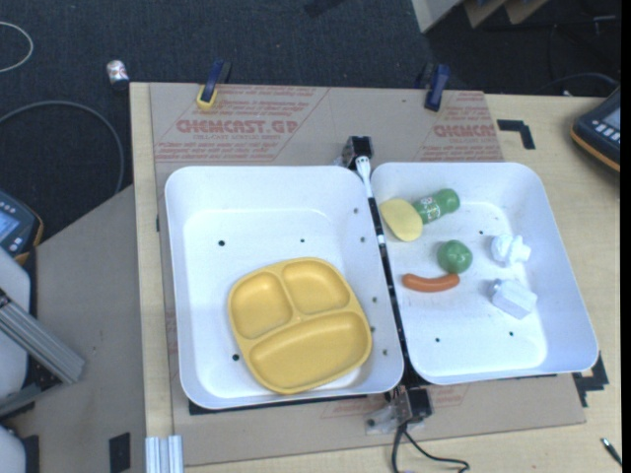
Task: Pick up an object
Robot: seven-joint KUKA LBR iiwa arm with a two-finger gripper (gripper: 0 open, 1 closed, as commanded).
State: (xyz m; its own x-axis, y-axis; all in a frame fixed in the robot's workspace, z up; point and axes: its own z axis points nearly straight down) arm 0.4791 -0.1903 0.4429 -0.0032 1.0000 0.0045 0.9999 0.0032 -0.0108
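The right bin [562,308] holds several small items. A yellow lemon-shaped piece [401,219] lies at its upper left, touching a green bottle [436,205]. Below them sit a green round ball [455,256] and an orange-red sausage [431,283]. Two white pieces rest toward the right: a crumpled one [510,250] and a blocky one [513,298]. The left bin [197,264] carries a yellow divided plate [299,323] with three compartments.
Both bins stand on a cardboard-covered bench [296,126], held by clamps [209,89] at the back edge. A black divider clip [359,152] sits between the bins at the top. Cables and dark floor surround the bench.
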